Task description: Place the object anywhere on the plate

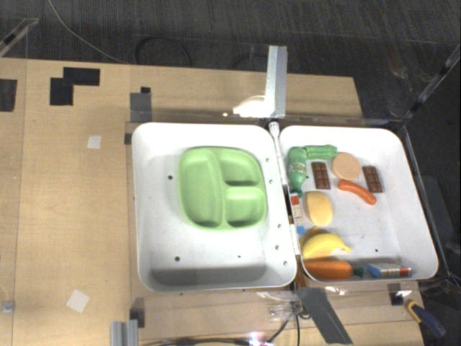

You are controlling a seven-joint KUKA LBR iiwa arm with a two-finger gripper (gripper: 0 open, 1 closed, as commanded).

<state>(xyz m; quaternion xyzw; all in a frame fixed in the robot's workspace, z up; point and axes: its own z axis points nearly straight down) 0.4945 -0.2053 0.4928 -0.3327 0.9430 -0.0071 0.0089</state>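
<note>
Wooden bench (pixel 65 215): left bin (pixel 155 251) holds green plate (pixel 220 186); right bin (pixel 403 215) holds banana (pixel 324 246), toy foods. Hand state: cannot tell.

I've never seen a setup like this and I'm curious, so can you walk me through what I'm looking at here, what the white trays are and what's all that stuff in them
This is one picture from a camera fixed above a wooden bench, looking down at a slant. It is a robot work area: an arm with a two-finger gripper reaches in from the right to move things.

Two shallow white bins sit side by side. The left bin holds a green plate with three compartments, which is where an object is meant to go; nothing lies on it yet.

The right bin holds toy food and small items: a green bottle, two brown chocolate bars, a round tan piece, a small orange-red piece, a pale yellow piece, a banana, a carrot and a marker-like stick.

Nothing is being held at this moment.
</note>
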